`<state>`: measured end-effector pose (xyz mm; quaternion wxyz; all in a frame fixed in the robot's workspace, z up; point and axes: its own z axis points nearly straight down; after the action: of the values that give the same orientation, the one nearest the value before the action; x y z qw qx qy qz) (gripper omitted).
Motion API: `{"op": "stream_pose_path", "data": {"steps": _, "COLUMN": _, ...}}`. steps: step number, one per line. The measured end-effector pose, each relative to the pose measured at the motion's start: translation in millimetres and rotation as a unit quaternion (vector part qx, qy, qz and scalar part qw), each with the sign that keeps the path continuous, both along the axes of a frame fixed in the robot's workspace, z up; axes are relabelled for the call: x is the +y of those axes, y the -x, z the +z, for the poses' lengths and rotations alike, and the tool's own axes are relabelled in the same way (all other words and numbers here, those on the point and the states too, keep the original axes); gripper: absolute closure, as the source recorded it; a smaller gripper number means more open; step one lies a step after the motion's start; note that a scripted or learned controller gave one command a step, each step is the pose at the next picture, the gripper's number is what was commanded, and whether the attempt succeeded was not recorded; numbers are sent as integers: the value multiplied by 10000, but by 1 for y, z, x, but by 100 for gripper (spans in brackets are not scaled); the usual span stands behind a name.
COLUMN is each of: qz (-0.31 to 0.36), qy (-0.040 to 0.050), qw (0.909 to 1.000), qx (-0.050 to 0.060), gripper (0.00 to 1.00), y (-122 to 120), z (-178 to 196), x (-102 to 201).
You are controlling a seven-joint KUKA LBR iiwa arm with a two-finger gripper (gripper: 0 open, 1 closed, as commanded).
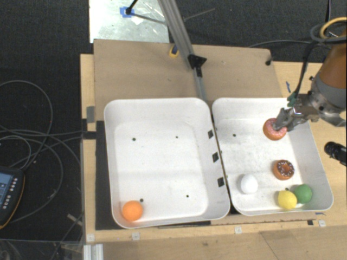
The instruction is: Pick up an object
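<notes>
— Two bins (pixel 162 110): what's inside?
— Left: orange ball (pixel 132 210). Right: pink donut (pixel 272 129) under the tool (pixel 283 120), grip unclear; brown donut (pixel 283 169), white (pixel 249 184), yellow (pixel 287 199), green (pixel 303 193) balls nearby.

No text, label, brand, number or sign is legible anywhere.

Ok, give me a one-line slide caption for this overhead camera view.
Gripper at a pink doughnut in the right bin; an orange ball lies in the left bin.

Wooden bench (pixel 141 69); two white bins (pixel 157 118) side by side
</notes>
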<state>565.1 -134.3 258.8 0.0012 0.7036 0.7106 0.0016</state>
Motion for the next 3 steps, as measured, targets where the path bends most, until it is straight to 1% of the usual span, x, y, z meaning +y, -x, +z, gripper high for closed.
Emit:
{"op": "stream_pose_path", "data": {"steps": 2, "qz": 1, "qy": -8, "qw": 10000, "qx": 17, "gripper": 100, "y": -25, "z": -24, "x": 98}}
{"op": "stream_pose_path", "data": {"steps": 3, "qz": 7, "qy": -10, "qw": 10000, "qx": -1, "gripper": 100, "y": -41, "z": -15, "x": 155}}
